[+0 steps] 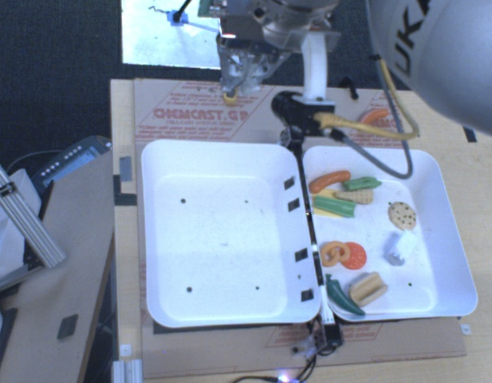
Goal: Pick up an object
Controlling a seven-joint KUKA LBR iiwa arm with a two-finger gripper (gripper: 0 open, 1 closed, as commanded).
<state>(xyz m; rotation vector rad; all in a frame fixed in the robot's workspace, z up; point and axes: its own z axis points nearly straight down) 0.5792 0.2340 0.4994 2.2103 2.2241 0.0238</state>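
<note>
The end effector [244, 74] is raised above the desk [126, 126], beyond the far edge of the left bin [222, 230], with a small yellow piece [230, 98] at its fingertips. It looks pinched there, so the pick seems done or nearly done, though the piece is too small to identify.

Counts: two white bins. The right bin [445, 238], next to the left bin, holds about nine items: sausage [329, 181], green pepper [362, 184], corn-like piece [335, 207], cookie [402, 215], pretzel ring [335, 253], red slice [356, 255], pale blob [395, 251], bread roll [368, 288], dark green chili [339, 296].
</note>
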